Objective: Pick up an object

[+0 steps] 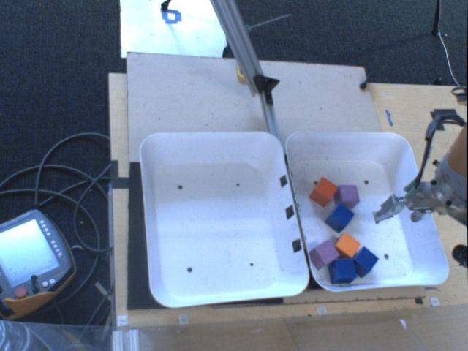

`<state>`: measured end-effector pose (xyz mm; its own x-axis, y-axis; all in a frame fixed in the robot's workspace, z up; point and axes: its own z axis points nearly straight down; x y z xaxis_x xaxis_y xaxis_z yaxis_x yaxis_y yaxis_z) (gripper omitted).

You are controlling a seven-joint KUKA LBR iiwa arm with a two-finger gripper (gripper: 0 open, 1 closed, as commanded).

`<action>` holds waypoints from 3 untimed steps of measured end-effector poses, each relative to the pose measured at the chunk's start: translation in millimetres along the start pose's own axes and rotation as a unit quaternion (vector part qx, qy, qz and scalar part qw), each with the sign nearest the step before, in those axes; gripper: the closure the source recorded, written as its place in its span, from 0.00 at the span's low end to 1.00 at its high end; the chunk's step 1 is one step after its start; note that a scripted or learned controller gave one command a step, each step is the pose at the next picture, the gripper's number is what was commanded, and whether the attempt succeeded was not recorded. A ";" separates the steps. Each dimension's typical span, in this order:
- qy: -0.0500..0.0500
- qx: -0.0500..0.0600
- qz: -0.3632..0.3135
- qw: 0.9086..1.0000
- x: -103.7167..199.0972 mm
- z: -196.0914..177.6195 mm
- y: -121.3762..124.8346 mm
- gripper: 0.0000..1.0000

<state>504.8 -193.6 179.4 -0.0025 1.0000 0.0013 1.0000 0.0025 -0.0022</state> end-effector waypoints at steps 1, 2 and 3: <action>0.000 0.000 0.000 1.000 -0.8 45.4 -8.1 0.00; 0.000 0.000 0.000 1.000 -0.5 91.4 -8.2 0.00; -0.001 -0.003 -0.001 1.000 -1.3 78.1 -6.4 1.00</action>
<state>498.3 -194.8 101.3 -0.0042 1.0000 -0.0011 1.0000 0.0042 0.0036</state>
